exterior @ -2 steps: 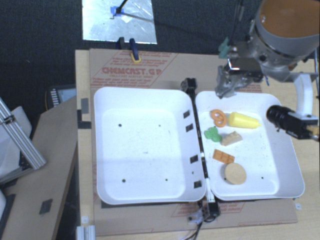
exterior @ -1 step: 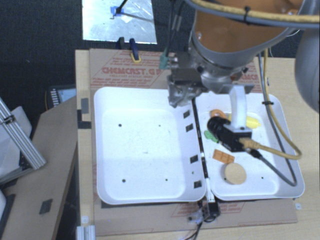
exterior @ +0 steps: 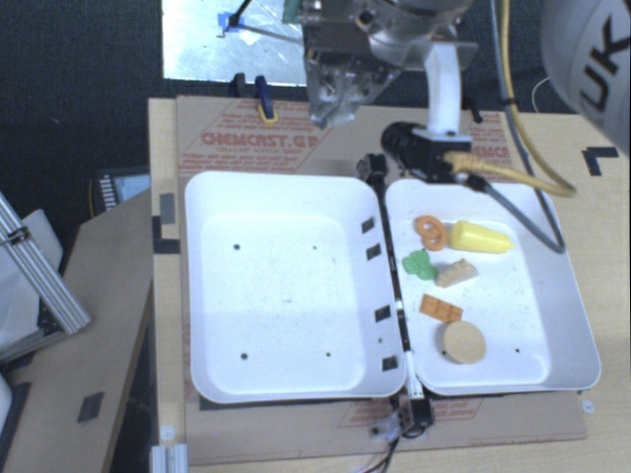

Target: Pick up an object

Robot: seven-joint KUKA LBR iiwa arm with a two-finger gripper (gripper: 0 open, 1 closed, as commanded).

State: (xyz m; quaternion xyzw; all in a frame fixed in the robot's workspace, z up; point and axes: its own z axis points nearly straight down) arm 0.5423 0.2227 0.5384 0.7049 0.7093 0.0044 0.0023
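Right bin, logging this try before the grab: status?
Gripper high above the bench's far edge, nothing between its fingers. Yellow piece, pretzel, round disc lie loose in the right bin. Nothing blocking.

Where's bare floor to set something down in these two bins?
Left bin: its whole floor. Right bin: the strip right of the yellow piece and round disc. Crowded: its left half, from the orange ring down to the disc.

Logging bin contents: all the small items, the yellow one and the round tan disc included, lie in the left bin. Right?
Not quite. The camera view shows the yellow piece and tan disc lying with the other small items in the right bin, not the left bin.
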